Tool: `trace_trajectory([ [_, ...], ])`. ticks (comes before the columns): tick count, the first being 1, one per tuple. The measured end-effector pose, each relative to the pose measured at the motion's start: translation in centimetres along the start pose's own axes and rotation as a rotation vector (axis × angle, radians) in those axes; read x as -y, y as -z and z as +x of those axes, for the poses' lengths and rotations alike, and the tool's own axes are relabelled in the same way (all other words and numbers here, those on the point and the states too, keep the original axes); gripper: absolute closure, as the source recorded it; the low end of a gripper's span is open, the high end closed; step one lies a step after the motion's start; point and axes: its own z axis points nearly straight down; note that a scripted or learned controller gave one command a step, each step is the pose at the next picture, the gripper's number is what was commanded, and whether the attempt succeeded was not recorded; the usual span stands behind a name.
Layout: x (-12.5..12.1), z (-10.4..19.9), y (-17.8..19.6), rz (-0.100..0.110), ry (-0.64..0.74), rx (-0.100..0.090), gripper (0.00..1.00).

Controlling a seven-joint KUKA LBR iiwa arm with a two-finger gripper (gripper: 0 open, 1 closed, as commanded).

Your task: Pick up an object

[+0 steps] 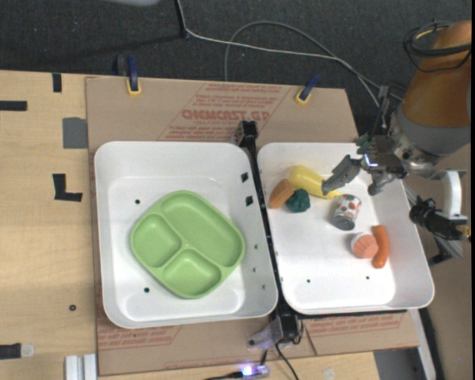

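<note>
My gripper hangs over the back of the right bin, open, with nothing between its fingers. One finger reaches toward a yellow object. The other finger points at the bin's right side. Just in front of the gripper lies a small grey can with red marks. An orange piece and a dark green lump lie left of the can. A pink ball and an orange carrot lie nearer the front.
The left bin holds a green divided plate. A black divider clip sits where the two bins meet at the back. Cables run over the cardboard behind the bins. The arm's grey and orange body stands at the right.
</note>
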Motion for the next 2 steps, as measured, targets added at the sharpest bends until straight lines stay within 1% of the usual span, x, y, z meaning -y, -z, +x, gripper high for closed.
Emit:
trace_trajectory([
  [1, -0.2, 0.0, 0.6, -0.011, 0.003, 0.002, 0.00],
  [2, 0.0, 0.5, -3.8, -0.008, 0.003, 0.001, 0.00],
])
